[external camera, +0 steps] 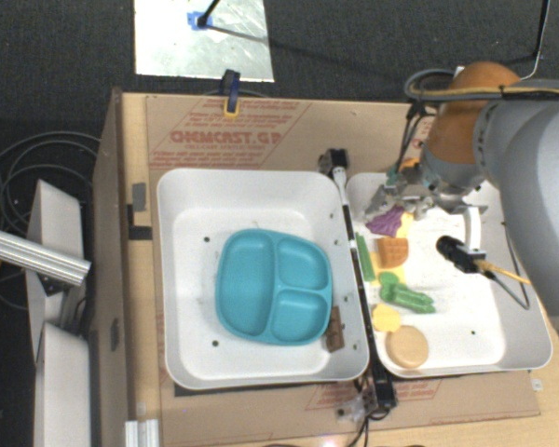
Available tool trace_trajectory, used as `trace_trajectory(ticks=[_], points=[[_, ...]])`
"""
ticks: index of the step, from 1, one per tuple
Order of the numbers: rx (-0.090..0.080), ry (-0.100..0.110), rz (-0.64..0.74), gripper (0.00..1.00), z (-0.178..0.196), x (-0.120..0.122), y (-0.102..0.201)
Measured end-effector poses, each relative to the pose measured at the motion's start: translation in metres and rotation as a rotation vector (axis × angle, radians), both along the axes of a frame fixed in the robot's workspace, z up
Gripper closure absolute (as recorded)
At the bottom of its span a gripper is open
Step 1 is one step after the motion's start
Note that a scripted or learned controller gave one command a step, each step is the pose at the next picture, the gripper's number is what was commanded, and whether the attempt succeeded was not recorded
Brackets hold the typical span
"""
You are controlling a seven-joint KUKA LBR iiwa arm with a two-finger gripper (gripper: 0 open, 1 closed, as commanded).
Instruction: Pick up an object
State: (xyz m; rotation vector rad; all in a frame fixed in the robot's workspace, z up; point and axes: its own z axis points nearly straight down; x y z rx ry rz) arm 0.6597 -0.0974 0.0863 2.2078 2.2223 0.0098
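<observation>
The tool point(398, 200) hung just above a purple toy point(385, 220) at the far-left corner of the right bin point(503, 343); whether its grip was apart or together was unclear.

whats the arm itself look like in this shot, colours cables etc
The arm is a thick, rounded body in smooth light grey, with an orange band wrapping it above the wrist. Dark cables loop around that orange section, and a thin black cable runs up out of view. The gripper end is a smaller cluster of grey metal parts over the right bin.
</observation>
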Motion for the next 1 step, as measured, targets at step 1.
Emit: trace_trajectory(ticks=[1], points=[[0.001, 0.004, 0.0, 1.0, 0.0104, -0.0022, -0.0001]])
